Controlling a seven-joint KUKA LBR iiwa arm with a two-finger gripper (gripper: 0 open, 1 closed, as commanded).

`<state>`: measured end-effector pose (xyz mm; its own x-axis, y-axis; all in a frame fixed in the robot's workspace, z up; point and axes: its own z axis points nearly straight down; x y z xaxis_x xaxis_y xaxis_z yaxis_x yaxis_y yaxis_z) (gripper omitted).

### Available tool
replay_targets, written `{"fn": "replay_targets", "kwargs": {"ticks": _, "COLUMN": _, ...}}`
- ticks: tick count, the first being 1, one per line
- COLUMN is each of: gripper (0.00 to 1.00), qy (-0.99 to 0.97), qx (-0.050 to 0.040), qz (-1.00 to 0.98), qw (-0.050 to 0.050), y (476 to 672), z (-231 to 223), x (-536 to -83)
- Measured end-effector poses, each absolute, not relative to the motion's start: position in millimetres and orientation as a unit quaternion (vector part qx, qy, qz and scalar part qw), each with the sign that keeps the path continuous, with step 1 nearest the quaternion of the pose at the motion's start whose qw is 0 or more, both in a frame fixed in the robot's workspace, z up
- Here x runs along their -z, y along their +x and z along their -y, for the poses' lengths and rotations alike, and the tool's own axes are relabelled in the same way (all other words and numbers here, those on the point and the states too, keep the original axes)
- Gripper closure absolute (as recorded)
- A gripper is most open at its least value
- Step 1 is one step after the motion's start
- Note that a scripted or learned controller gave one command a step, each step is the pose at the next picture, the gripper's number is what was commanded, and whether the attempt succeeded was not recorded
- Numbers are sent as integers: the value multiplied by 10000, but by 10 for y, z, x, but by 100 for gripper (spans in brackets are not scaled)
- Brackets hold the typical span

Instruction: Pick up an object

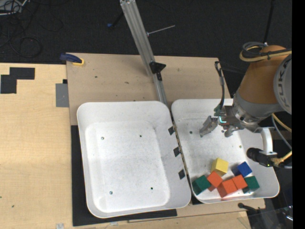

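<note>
On wooden bench [114, 80] | two white bins [95, 113] | dark room

Even overhead light falls bright on the two white bins [128, 156], which glare slightly and lose detail. The wooden surface [33, 142] is evenly lit; the background above stays dark. Shadows are soft, and the picture is mildly grainy.
</note>
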<state>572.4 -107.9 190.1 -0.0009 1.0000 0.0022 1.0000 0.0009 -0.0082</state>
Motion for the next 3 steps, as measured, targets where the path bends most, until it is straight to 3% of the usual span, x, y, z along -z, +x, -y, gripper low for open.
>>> {"fn": "replay_targets", "kwargs": {"ticks": 1, "gripper": 0, "qy": -7080, "qx": -8, "qz": 7062, "qw": 16, "y": 5732, "z": 1095, "x": -1922}}
{"fn": "replay_targets", "kwargs": {"ticks": 3, "gripper": 0, "qy": -7081, "qx": -23, "qz": 7061, "qw": 34, "y": 5757, "z": 1078, "x": -931}}
